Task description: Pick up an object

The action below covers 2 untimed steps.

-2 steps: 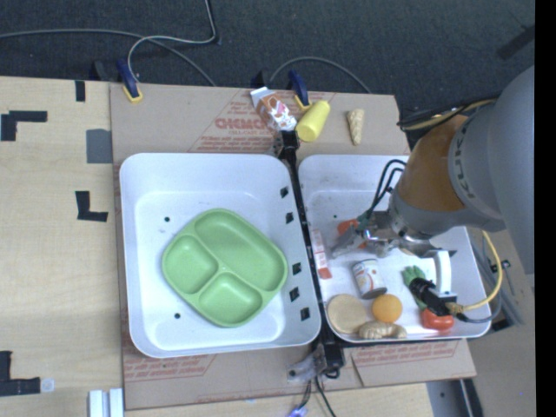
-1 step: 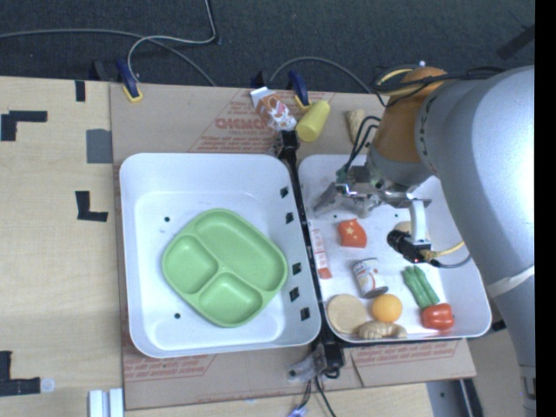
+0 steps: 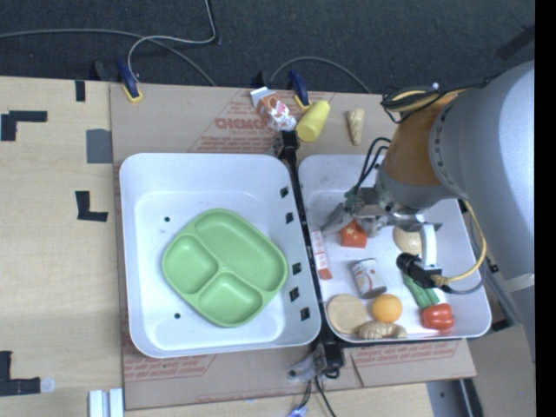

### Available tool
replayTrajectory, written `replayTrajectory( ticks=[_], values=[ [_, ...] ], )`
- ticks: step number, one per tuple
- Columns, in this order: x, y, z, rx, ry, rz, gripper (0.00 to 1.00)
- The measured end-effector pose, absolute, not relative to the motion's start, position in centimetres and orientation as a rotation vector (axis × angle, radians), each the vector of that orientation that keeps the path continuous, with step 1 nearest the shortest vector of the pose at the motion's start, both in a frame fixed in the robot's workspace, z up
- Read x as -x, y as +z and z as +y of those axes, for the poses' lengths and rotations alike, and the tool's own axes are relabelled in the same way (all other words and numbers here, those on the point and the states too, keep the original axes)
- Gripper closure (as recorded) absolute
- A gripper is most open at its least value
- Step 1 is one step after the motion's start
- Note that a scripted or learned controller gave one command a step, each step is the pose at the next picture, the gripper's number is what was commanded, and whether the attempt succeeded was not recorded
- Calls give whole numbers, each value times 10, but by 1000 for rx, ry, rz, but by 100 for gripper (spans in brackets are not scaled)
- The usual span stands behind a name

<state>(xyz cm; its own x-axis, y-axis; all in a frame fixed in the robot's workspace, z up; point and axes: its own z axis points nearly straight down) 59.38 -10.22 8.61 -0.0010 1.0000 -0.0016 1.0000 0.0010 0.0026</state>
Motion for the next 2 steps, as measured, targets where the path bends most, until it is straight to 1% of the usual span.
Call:
replayTrajectory(
  ticks=[1, 2],
  values=[
    [-594, 96, -102, -2217, -1, 2221, 100],
    [-607, 185, -37, -2219, 1, 2224, 100]
  ],
)
